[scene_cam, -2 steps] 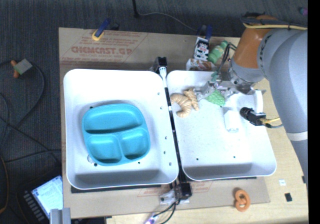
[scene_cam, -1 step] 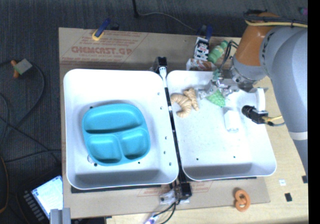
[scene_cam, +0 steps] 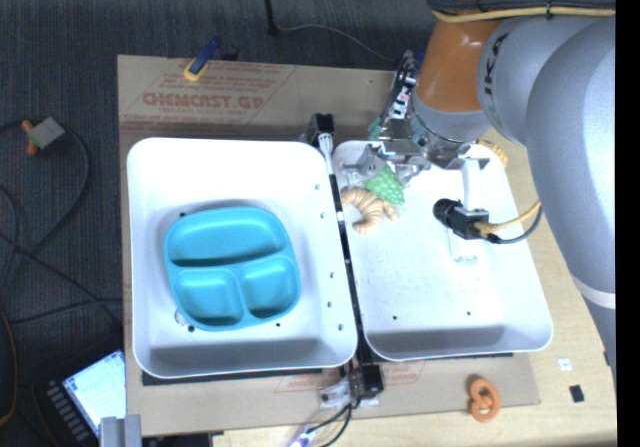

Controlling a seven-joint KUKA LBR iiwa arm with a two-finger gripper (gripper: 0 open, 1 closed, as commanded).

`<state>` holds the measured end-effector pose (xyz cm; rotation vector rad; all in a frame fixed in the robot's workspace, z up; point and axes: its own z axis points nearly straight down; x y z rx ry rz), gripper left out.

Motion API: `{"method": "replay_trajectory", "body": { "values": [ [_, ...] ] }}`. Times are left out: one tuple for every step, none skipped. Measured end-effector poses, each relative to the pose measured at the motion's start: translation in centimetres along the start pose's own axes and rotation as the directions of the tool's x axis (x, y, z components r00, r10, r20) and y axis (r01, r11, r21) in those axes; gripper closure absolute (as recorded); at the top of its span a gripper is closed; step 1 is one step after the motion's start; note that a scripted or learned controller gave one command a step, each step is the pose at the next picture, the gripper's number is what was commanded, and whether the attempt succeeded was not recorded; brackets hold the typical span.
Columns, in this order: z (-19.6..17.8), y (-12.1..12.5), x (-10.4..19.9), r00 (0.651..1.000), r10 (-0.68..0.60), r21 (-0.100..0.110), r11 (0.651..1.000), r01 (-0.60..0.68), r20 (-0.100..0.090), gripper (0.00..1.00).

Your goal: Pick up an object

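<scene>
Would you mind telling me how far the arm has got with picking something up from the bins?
Done: the arm has reached the far end of the right bin, with the gripper low over a green object and a tan croissant-shaped toy. In hand: nothing visibly; whether it grips anything cannot be told. Left: securing a grasp and lifting. The blue divided tray lies untouched in the left bin.

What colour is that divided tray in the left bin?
Light blue tray, seen in the camera view.
</scene>
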<state>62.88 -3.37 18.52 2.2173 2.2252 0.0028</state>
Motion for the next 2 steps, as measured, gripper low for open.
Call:
{"method": "replay_trajectory", "body": {
  "values": [
    [-3.0,-6.2,-0.2,1.000,0.003,0.003,1.000,-0.003,0.001,1.00],
    [-7.2,-13.4,8.1,1.000,0.001,0.003,1.000,-0.001,0.000,1.00]
  ]
}}
